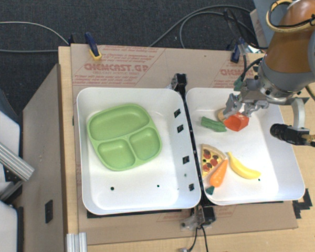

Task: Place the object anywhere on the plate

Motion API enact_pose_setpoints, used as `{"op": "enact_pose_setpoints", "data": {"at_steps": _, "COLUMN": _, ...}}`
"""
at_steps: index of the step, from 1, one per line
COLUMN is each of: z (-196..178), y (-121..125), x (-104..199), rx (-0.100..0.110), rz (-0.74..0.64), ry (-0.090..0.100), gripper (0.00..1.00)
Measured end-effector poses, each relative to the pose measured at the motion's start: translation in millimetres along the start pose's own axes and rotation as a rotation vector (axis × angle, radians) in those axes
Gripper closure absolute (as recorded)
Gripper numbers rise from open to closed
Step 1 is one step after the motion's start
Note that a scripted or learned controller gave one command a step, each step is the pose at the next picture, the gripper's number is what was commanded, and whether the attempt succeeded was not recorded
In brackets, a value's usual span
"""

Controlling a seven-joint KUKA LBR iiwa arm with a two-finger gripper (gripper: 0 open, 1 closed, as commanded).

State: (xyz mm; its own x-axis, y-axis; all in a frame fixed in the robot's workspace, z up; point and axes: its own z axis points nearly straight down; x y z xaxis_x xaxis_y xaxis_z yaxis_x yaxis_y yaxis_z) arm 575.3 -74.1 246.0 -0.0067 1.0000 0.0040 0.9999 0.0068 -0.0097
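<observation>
Cardboard-topped counter (pixel 121 62), two white bins. Green plate (pixel 124 136) in left bin (pixel 94 193). Gripper (pixel 240 112) over right bin (pixel 283 177), touching the red object (pixel 237 122); grasp state: cannot tell.

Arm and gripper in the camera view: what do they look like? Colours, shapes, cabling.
The arm is a thick rounded body: an orange-brown band on top, with a pale cable looped over it, and grey metal below toward the wrist. The gripper is a small grey metal assembly with dark wires running down to it. A black cylindrical part sticks out on a grey bracket beside the wrist.
</observation>
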Motion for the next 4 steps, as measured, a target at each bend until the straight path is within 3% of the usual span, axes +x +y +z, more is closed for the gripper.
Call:
{"op": "enact_pose_setpoints", "data": {"at_steps": 2, "z": 32, "y": -41, "x": 101, "rx": 0.001, "rz": 0.000, "ry": -0.001, "gripper": 1.00}}
{"op": "enact_pose_setpoints", "data": {"at_steps": 3, "z": 24, "y": -72, "x": 139, "rx": 0.001, "rz": 0.001, "ry": -0.002, "gripper": 1.00}}
{"op": "enact_pose_setpoints", "data": {"at_steps": 4, "z": 28, "y": -70, "x": 165, "rx": -0.002, "rz": 0.002, "ry": -0.003, "gripper": 1.00}}
